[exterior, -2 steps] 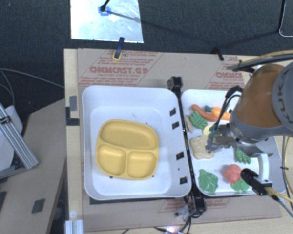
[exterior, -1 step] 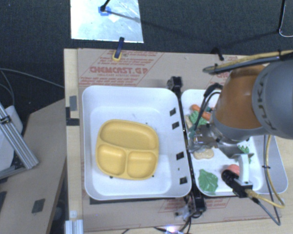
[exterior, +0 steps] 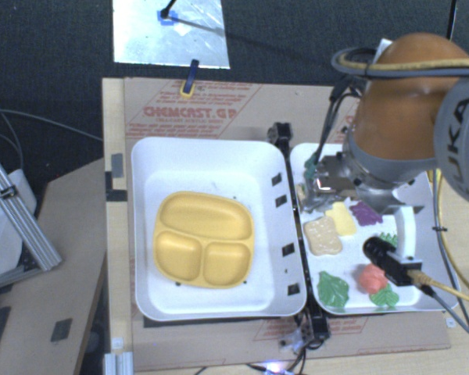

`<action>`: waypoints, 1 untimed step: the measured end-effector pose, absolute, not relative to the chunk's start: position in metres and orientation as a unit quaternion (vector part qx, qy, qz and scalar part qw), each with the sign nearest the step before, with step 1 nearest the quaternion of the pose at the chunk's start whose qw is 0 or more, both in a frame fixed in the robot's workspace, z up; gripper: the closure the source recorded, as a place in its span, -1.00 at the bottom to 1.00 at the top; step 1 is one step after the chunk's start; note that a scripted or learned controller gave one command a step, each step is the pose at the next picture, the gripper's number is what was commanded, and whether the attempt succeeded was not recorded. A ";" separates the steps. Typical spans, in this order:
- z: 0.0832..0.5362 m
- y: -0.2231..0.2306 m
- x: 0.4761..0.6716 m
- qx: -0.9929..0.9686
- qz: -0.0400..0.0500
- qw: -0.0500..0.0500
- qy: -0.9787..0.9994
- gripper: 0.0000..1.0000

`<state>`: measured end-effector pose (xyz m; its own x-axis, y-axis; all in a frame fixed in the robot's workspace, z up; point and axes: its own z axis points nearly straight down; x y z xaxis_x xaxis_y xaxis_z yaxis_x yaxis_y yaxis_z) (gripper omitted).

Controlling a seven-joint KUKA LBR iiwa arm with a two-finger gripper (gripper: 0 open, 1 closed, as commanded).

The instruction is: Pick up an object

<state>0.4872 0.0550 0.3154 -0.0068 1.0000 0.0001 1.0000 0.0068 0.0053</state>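
Just below the tool [exterior: 319, 196] — a beige cracker-shaped toy [exterior: 324, 236], apart.

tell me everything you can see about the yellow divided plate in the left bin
The yellow divided plate looks like matte moulded plastic with rounded corners. It has three compartments: one long one along the far side and two smaller ones side by side nearer the camera. All three look bare. It lies flat, right side up and slightly turned, on the floor of the left bin, roughly centred, apart from the walls. Nothing else touches it.
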 end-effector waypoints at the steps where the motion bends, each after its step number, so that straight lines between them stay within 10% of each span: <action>1: 0.388 0.024 0.487 0.706 0.002 0.002 0.708 1.00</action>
